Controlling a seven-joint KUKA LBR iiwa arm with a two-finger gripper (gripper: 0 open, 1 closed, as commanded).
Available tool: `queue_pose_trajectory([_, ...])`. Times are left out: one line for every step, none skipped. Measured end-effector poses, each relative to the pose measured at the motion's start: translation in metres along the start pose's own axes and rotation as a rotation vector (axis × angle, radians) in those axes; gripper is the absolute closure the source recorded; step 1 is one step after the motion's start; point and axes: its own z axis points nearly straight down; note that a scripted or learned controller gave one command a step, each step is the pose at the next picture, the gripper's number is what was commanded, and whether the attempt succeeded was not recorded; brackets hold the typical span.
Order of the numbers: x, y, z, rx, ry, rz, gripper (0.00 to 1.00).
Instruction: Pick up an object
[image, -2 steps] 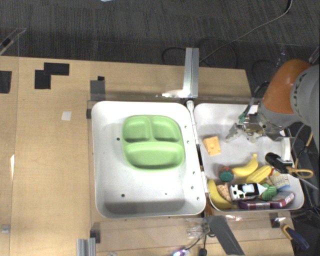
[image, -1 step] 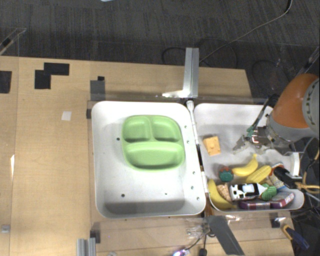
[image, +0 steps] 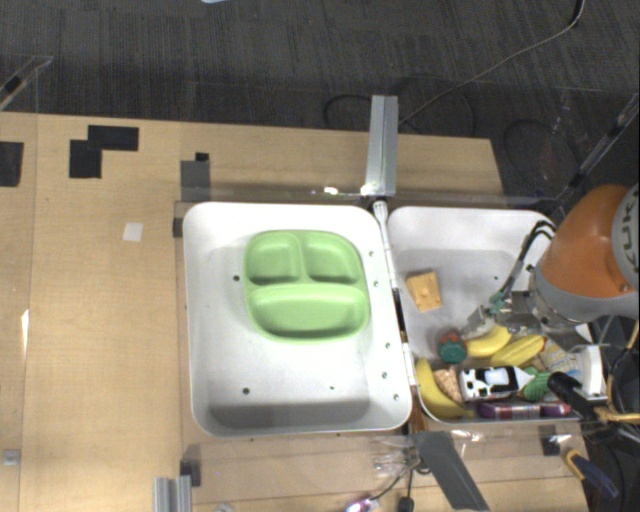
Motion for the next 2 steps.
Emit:
queue_pose_trajectory([0.002, 0.003, -0.011, -0.005, 0.003, -0.002, 1.00])
queue_pose_trajectory([0.059, 0.033, -0.128, 0.010, 0.001, 0.151, 1.00])
